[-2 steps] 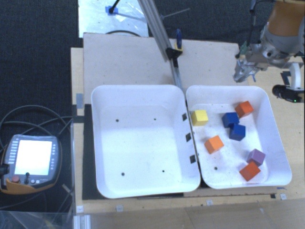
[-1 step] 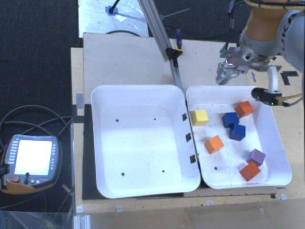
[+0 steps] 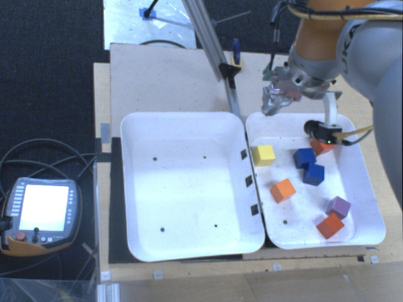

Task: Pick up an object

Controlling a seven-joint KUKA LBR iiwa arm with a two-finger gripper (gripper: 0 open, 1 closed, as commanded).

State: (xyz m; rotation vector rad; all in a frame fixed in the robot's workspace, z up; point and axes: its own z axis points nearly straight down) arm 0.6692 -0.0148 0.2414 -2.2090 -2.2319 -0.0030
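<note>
The right bin (image 3: 362, 168) holds several small blocks: a yellow cube (image 3: 263, 155), an orange cube (image 3: 283, 190), two blue cubes (image 3: 304, 157) (image 3: 313, 173), a purple cube (image 3: 339, 206), a red-orange cube (image 3: 330, 225), and another red-orange block (image 3: 320, 146) half hidden under a black sensor. My gripper (image 3: 272, 102) hangs above the back left rim of the right bin, raised clear of the blocks. I see nothing between its fingers.
The left bin (image 3: 182, 181) sits beside the right one. A metal pole (image 3: 208, 33) slants across the back of the bench. A black sensor (image 3: 321, 131) with a cable juts over the right bin's back edge. A teach pendant (image 3: 41, 216) lies left of the bench.
</note>
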